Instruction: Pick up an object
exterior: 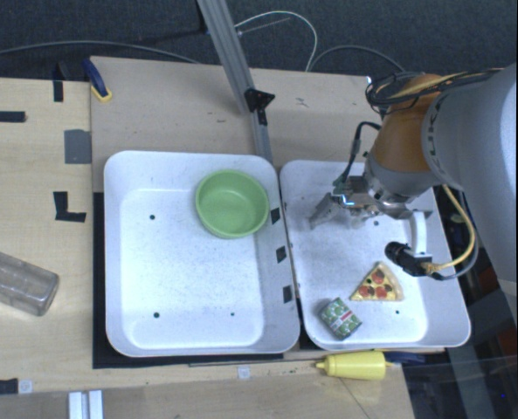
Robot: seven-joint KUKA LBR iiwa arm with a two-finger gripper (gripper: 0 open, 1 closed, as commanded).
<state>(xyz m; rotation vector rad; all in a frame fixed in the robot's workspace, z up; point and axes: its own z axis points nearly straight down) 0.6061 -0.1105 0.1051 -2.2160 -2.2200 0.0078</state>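
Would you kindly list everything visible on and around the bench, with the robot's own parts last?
bins: two, white, side by side on the bench
bowl: one, green, left bin, upper right
pizza slice toy: one, yellow and red, right bin
small box: one, green, right bin, lower part
bottle: one, yellow, bench below the right bin
clear container: one, transparent, bench at far left
arm: one, grey with orange band
gripper: one, over the right bin

Nothing readable is showing anywhere on the bench or in the bins. The small green packet (pixel 340 317) in the right bin (pixel 442 321) is carrying some printing, but it is appearing too small and blurred to make out.
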